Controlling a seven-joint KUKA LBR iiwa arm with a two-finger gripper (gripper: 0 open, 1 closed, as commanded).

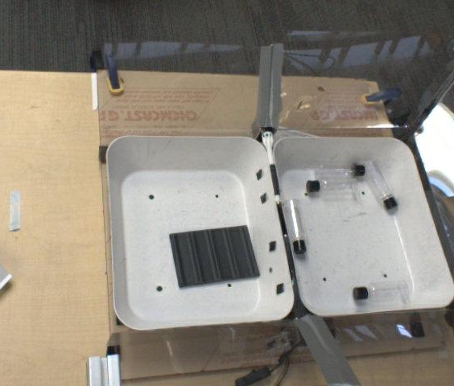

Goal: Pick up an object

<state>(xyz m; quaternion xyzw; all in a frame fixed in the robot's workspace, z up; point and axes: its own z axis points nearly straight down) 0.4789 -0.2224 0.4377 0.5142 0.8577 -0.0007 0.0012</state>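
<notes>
Tan wooden bench top (pixel 34 151) was recorded under two shallow white bins, set side by side and touching along their inner edges.

A dark grey ribbed rectangular pad (pixel 213 256) was seen lying flat on the floor of the left bin (pixel 126 215), slightly right of centre and a little askew. Several clear plastic tubes with black caps were scattered in the right bin (pixel 432 240). One tube (pixel 292 219) lay along the left wall, cap toward the near side. Two tubes (pixel 336 182) were noted near the far wall, close together. A fourth (pixel 381 190) lay aslant just beside them. A fifth (pixel 384 292) rested near the front wall, apart from the others.

Whether the gripper was spread or pressed together could not be told.

Brown cardboard with red print (pixel 179 107) was noted under the bins. A blue clamp (pixel 114 77) was fixed at its far left corner. A small grey strip (pixel 14 211) lay on the bench well left of the bins.
</notes>
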